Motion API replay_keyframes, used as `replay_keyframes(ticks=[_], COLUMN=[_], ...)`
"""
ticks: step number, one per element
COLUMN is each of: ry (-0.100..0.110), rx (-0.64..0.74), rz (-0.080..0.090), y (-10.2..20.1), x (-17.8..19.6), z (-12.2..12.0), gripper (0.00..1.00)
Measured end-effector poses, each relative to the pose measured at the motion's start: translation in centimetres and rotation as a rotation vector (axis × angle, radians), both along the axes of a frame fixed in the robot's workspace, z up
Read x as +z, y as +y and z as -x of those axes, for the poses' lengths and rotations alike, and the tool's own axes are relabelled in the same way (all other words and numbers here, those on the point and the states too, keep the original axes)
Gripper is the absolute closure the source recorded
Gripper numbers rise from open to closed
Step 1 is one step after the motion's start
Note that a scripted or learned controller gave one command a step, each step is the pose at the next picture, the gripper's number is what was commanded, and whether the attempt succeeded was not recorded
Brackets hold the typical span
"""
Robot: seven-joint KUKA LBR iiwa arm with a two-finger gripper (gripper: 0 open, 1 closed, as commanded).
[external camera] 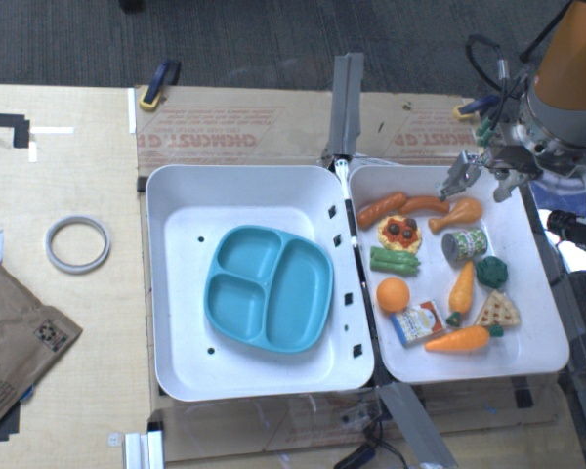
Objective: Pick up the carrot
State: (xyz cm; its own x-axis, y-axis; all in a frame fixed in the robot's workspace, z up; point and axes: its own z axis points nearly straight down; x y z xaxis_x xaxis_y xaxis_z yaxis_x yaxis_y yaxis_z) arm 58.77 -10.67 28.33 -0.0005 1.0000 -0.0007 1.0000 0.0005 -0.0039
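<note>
- looking down on the bench, we see the gripper (481, 176) hanging over the far edge of the right bin (539, 360), its two fingers (460, 176) spread apart with nothing between them.
- we find the carrot (459, 339) well below the gripper in the picture, near the bin's front wall, lying almost level with its pointed end toward the left.
- a second orange carrot-like piece (461, 287) stands between the gripper and that carrot, tilted, its green tip touching or just beside the lower carrot; we cannot tell which.
- just under the gripper lies a drumstick (455, 213), and to its left two sausages (402, 205).
- further toward the front from the gripper we see a small pizza (399, 232), a green pea pod (395, 260), a tin can (465, 244), a broccoli (491, 271), an orange (393, 294), a small carton (416, 322) and a wedge of cheese (497, 311).
- far to the gripper's left, the left bin (176, 360) holds a blue divided plate (270, 288).
- beyond that bin, on the bench, rest a tape ring (78, 243) and a brown paper bag (15, 335).
</note>
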Motion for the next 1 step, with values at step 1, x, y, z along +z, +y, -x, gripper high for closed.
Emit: replay_keyframes(ticks=[1], ry=[0.001], rx=[-0.208], rz=[0.000], y=[-5.05], x=[-5.62], z=[5.49], gripper=[0.00])
